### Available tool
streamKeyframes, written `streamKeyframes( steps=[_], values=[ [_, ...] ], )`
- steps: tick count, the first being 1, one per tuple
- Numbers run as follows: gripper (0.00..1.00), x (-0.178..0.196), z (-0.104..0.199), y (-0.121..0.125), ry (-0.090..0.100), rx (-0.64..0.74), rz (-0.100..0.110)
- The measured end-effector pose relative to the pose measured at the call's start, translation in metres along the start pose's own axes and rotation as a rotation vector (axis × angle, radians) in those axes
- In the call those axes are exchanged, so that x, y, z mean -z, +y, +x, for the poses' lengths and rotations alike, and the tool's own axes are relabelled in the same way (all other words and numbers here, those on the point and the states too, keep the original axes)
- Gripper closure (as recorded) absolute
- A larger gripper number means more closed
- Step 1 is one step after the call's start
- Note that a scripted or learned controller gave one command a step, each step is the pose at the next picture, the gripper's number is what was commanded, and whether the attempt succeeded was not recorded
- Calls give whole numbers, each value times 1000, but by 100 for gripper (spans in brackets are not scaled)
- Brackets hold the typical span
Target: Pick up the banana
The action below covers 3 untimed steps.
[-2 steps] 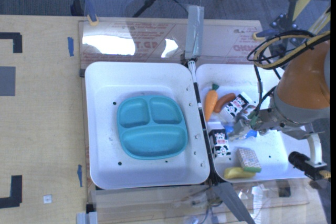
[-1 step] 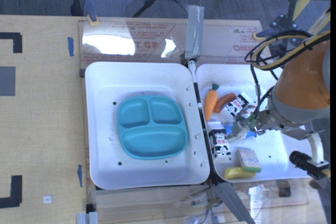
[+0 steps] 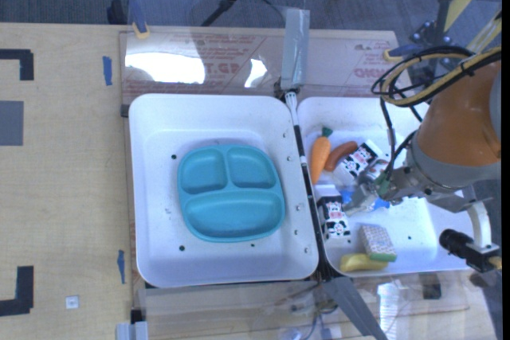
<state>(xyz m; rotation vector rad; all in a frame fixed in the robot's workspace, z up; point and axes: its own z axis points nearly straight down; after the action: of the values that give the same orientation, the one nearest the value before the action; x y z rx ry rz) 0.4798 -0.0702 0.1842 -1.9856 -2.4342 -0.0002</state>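
Observation:
The banana (image 3: 360, 262) is yellow and lies flat near the front edge of the right bin (image 3: 414, 239), partly tucked under a speckled sponge block (image 3: 376, 240). My gripper (image 3: 365, 193) hangs low over the middle of the right bin, up and behind the banana and apart from it. Nothing shows between its fingers, and their spread is too small and blurred to read. The grey arm with its orange band (image 3: 462, 127) comes in from the right.
In the right bin lie a carrot (image 3: 319, 157), a sausage-like piece (image 3: 343, 153), two cow-patterned cartons (image 3: 360, 161) (image 3: 335, 219) and a small blue item (image 3: 382, 201) by the gripper. The left bin (image 3: 151, 195) holds a teal divided plate (image 3: 231, 193).

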Motion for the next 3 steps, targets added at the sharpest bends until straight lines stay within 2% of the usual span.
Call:
streamKeyframes(
  steps=[1, 2, 3],
  values=[
    [0, 0, 62, 37, -2, 410, -3],
    [0, 49, 113, 24, -2, 540, -3],
    [0, 87, 159, 33, -2, 681, -4]
  ],
)
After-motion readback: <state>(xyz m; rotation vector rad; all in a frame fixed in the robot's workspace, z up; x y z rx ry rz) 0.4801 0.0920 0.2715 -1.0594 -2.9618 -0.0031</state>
